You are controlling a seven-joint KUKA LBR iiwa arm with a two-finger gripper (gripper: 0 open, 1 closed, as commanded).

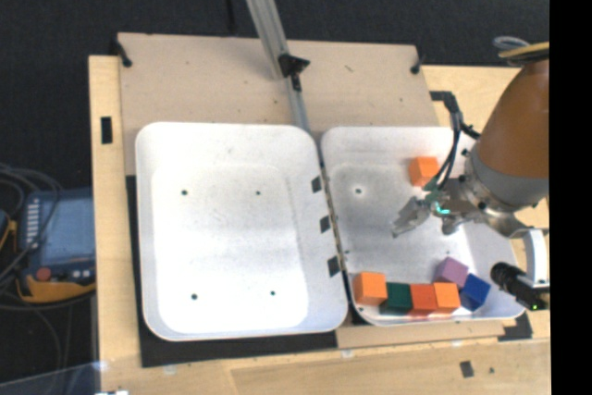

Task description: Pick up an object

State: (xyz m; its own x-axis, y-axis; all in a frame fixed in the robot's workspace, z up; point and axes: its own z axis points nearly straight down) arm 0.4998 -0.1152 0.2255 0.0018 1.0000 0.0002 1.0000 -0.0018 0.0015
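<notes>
Blocks sit in the right bin (370, 153), none lifted yet: a row along its near edge, orange (371, 286), green (399, 296), two more orange, blue (474, 290), a purple one (453, 270) just behind, and a lone orange block (424, 169) farther back. The gripper (418, 216) hangs spread and empty above bare floor between them. This looks like the approach; next it must centre over one block and descend.

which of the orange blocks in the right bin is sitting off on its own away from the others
The lone orange block near the bin's far side, just above the gripper. The other orange blocks sit in the row along the near wall.
</notes>
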